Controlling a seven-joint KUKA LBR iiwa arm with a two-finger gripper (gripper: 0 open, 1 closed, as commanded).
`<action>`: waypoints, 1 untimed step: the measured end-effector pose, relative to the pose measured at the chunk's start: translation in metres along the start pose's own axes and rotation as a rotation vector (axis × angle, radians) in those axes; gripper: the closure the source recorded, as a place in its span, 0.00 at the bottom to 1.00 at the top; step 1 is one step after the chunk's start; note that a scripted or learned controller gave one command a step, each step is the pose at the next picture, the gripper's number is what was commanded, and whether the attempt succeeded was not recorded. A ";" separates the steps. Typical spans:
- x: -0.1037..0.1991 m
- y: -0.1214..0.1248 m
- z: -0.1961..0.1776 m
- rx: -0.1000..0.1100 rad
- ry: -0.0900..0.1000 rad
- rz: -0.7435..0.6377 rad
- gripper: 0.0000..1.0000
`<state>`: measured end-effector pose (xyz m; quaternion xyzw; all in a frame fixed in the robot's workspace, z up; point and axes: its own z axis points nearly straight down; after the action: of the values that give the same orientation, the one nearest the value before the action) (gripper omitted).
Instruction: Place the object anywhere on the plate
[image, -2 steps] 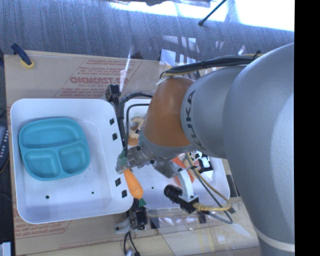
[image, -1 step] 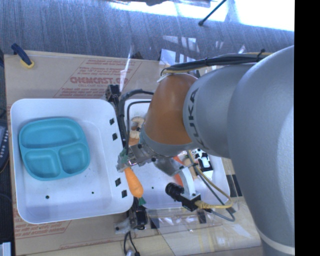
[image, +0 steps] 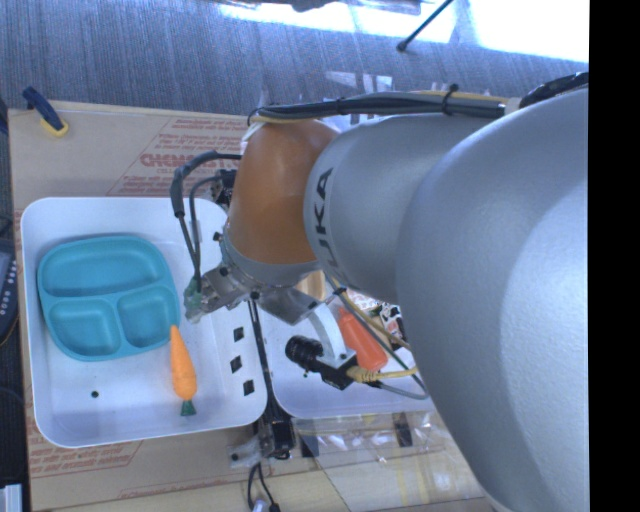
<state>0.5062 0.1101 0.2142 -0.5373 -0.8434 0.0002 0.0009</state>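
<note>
A blue divided plate (image: 100, 295) lies in the left white bin (image: 60, 420), toward its left side. An orange toy carrot (image: 181, 367) with a green stem end rests on the bin floor just off the plate's lower right corner, not on the plate. My gripper (image: 198, 297) hangs over the left bin at the plate's right edge, a little above the carrot's top end. The grey arm with its orange band (image: 280, 200) hides most of the wrist.
The arm covers most of the right bin (image: 330, 405), where an orange-red object (image: 360, 342) shows beneath cables. A black cable (image: 183, 215) loops beside the wrist. The bench is brown cardboard (image: 130, 150), with a blue and yellow clamp (image: 45, 112) at the far left.
</note>
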 end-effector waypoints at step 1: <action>0.000 0.001 -0.010 0.001 -0.001 -0.007 1.00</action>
<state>0.5069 0.1105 0.2239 -0.5343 -0.8453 0.0009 0.0010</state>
